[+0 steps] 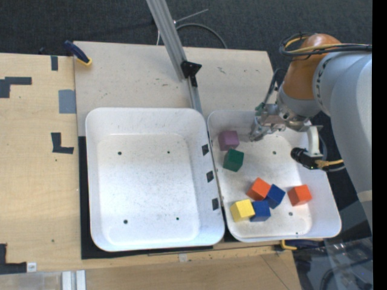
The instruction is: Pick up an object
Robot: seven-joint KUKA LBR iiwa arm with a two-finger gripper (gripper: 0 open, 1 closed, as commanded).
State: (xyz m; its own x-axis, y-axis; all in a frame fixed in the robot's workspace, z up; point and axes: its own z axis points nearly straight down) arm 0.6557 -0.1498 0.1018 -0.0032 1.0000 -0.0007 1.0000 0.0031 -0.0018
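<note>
Where the grey arm with its orange band reaches in from the right, the end effector (261,130) hangs low over the far end of the right shallow white bin (320,222), and I cannot tell how it is set. Just beside it lie a mauve cube (228,139) and a dark green cube (233,160). Nearer the front sit an orange cube (260,188), two blue cubes (275,195) (261,211), a yellow cube (243,209) and a red-orange cube (300,194), with the left white bin (97,162) alongside on the wooden worktop (36,162).
</note>
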